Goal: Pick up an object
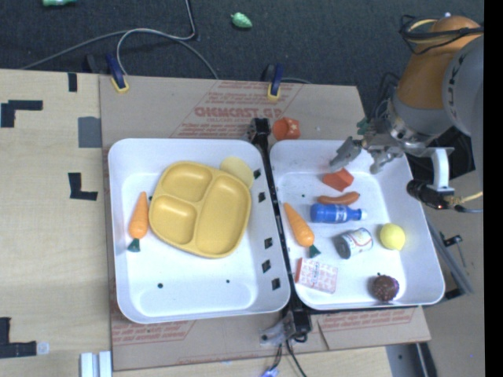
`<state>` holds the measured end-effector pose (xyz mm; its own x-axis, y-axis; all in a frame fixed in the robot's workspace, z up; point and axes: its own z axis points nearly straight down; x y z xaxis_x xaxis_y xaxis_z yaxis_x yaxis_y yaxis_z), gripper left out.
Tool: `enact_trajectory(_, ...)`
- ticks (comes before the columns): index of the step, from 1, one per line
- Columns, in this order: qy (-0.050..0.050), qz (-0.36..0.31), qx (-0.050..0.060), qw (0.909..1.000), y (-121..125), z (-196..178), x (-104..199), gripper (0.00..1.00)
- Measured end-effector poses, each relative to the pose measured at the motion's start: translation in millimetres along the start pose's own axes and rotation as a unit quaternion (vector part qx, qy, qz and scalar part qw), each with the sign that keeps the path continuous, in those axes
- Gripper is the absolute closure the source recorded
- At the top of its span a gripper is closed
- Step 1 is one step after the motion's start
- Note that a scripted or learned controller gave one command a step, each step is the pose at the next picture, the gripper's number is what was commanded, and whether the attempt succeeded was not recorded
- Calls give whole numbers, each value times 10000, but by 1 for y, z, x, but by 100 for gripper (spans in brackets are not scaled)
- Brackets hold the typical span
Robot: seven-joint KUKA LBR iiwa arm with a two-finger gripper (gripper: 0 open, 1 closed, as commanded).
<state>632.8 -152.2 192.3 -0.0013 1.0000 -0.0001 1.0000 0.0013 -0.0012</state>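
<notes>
My gripper (364, 159) hangs over the far part of the right bin (416, 234), its two fingers spread open with nothing between them. Just below it lies a red wedge (339, 181). Nearer the front of that bin lie an orange sausage (340, 199), a blue bottle (336, 214), a carrot (299, 225), a small can (354, 242), a yellow ball (391, 236), a dark round fruit (384, 287) and a red-patterned packet (317, 274).
The left bin (185, 289) holds a yellow divided plate (200, 209), a pale round piece (236, 169) behind it and a carrot (139, 217) at its left wall. A red tomato (286, 128) sits just beyond the bins on the cardboard.
</notes>
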Motion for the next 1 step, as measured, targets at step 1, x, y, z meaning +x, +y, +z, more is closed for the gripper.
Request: enact_trajectory(1, -12, -2, -23, 10000, 29, 106, 16, 0)
